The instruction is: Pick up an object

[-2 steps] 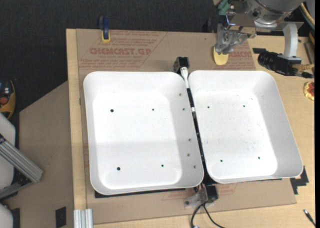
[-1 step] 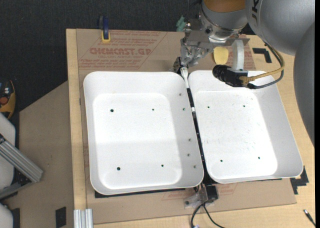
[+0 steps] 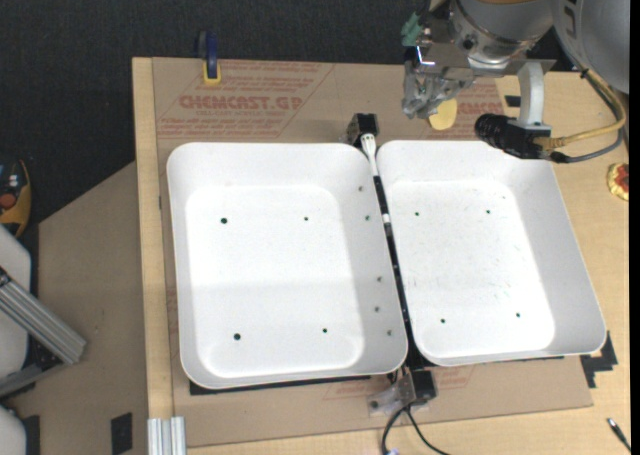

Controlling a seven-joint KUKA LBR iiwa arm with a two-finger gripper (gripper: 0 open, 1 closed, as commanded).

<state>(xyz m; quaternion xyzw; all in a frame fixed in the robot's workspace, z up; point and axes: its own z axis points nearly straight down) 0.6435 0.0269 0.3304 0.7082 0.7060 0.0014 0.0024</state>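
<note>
**Arm parked beyond the bins, pale object at the jaws**

Left to right:

- Far left: aluminium rail [image 3: 40,323] at the frame edge, off the board. Not part of the task.
- Blue-and-yellow clamp [image 3: 209,56] on the back edge of the cardboard sheet [image 3: 260,93]. Presumably pins the sheet to the surface so it doesn't creep.
- Left bin [image 3: 190,243]: white, shallow, four dark dots on its floor. Nothing else visible inside.
- Black clip [image 3: 361,128] at the back of the seam, a second fitting at the front end [image 3: 412,388]. Likely ties the two bins together so they stay side by side.
- Right bin [image 3: 570,273]: white, same dot pattern, faint speckling on the floor. No object visible inside.
- Gripper [image 3: 428,103]: above the cardboard just beyond the right bin's back rim, not over either bin. A pale yellow object [image 3: 443,114] sits right at the fingertips, touching or just beside them. Can't tell if the jaws are apart, together or clamped on it, nor whether the object is lifted or resting on the sheet.
- Black cable connector [image 3: 505,133] with a yellow lead, just right of that.

Count: two bins, one clamp, one candidate object, one arm.

Judgement: only pickable thing in view is the yellow one; grasp unconfirmed.
</note>
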